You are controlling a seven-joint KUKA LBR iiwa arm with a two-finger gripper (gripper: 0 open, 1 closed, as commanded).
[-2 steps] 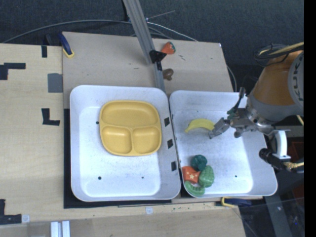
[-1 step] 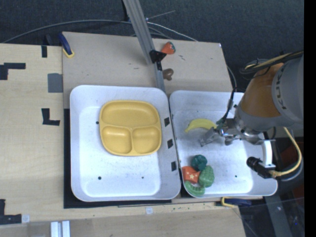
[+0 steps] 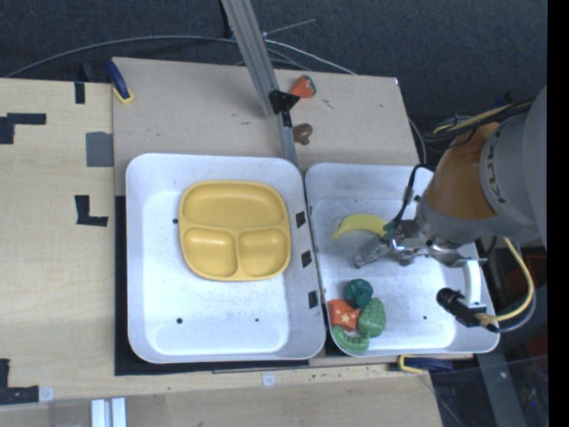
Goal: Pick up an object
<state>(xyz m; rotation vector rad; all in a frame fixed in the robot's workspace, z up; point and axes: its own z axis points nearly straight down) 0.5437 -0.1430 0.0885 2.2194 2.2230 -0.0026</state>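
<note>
A pale wooden worktop (image 3: 53, 238) spreads across the left, marked with black tape pieces (image 3: 86, 210). Dark grey carpeted floor (image 3: 400, 16) shows beyond its far edge, thin cables (image 3: 53, 56) looping over it. A grey metal rail (image 3: 244, 29) slants overhead.

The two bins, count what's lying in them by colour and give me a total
Yellow: 2, a divided plate in the left bin and a banana in the right bin
Green: 2, a dark green lump and a lighter green toy
Orange-red: 1, a small block
Total: 5
</note>
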